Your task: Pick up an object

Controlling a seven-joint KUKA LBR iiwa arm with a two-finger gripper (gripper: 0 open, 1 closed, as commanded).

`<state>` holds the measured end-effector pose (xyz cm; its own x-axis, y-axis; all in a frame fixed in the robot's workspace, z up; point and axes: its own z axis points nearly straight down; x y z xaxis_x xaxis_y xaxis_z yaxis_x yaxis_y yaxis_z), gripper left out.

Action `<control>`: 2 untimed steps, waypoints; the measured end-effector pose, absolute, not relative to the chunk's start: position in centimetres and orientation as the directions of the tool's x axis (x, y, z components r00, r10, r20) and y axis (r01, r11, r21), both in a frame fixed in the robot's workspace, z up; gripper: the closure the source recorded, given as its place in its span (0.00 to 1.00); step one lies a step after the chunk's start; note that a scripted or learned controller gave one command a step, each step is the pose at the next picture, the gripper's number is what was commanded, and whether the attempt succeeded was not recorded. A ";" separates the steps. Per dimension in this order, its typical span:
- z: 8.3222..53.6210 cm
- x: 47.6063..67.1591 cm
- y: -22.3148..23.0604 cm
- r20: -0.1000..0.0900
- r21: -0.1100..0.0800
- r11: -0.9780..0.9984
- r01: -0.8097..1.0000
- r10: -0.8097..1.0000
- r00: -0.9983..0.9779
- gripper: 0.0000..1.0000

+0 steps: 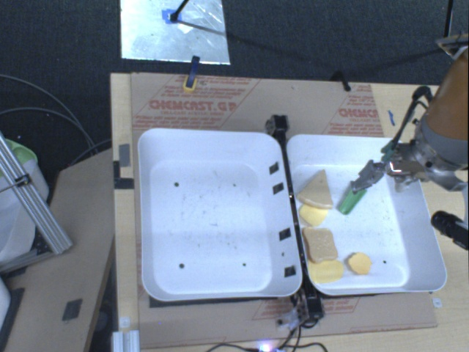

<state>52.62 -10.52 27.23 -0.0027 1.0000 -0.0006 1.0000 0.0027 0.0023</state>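
Since it lies bare in the right-hand white plastic bin (pixel 410 226) at ten o'clock from centre, the small green cylindrical stick (pixel 350 200), seemingly light, rigid and smooth, suits a mid-shaft crosswise pinch; gripper (pixel 366 176) at its upper end, jaws' spread indiscernible.

Two bins, six small things

Two white bins sit side by side: the left bin (pixel 212 211) and the right bin (pixel 418 233). Five pale food pieces (pixel 316 191) and one green stick (pixel 352 199) are in the right one.
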 end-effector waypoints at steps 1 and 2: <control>10.0 48.2 -9.2 0.004 -0.015 0.001 1.000 1.000 -0.001 0.00; 9.0 54.2 -8.2 0.000 0.008 0.006 1.000 1.000 -0.006 0.00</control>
